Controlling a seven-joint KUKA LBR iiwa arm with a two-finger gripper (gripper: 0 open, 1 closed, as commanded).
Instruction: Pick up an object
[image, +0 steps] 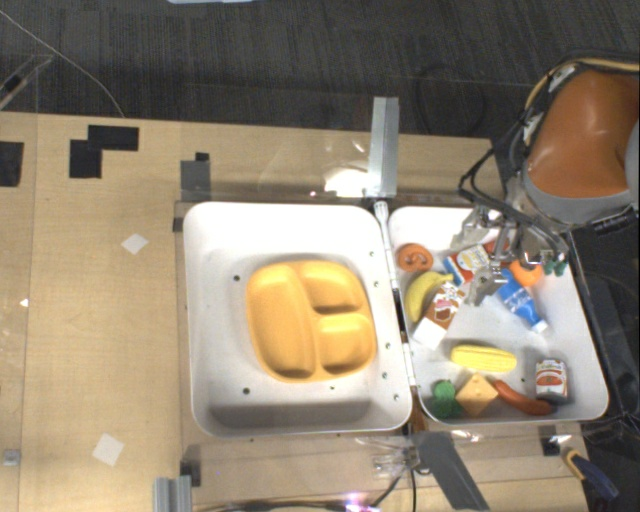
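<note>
Nearest you in the right bin, you are seeing a corn cob lying crosswise and a banana beyond it. Farther back, the gripper is hovering over the packed far end, where a blue bottle is slanting away just right of its tips. Whether the tips are apart you cannot tell.

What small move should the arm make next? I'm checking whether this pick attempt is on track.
Probably lower a little and close. The gripper sits low in the right bin, among a red-and-white carton, a blue bottle and a banana, with nothing visibly held between its fingers.
</note>
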